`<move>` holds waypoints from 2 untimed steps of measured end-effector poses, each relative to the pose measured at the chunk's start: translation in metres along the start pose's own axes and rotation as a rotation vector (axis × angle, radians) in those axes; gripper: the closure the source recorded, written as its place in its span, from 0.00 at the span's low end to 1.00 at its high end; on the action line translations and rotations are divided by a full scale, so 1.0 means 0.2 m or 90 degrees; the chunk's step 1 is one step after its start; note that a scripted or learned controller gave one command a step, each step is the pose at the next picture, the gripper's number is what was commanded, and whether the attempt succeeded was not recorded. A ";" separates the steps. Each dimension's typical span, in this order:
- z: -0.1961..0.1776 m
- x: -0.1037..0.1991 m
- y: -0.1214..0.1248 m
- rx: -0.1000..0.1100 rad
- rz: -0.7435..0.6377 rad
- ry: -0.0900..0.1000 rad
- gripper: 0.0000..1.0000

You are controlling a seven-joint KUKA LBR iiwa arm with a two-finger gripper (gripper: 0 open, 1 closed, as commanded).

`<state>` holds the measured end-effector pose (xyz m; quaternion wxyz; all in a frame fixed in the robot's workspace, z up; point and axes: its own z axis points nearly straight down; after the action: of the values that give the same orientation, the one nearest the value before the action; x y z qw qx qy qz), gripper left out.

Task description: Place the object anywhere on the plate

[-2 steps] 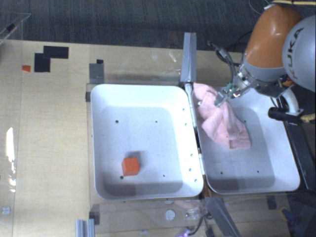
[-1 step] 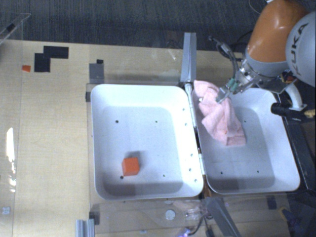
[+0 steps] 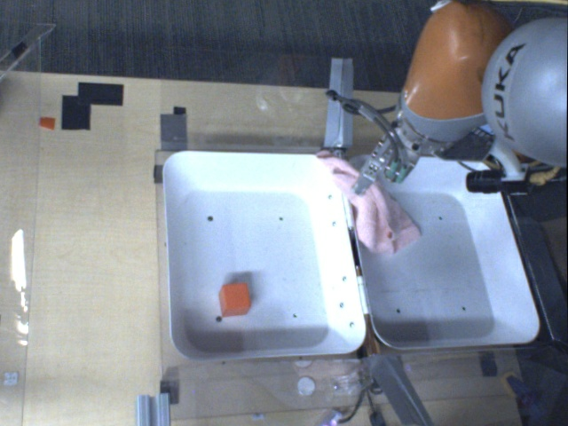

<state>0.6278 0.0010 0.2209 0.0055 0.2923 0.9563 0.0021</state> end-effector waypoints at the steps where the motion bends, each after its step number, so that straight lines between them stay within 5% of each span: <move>1: 0.03 0.18 0.18 -0.001 -0.255 0.000 1.00; 2: 0.04 0.39 0.33 -0.002 -0.380 0.001 1.00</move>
<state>0.6001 0.0991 0.2122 0.0055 -0.0017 1.0000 0.0019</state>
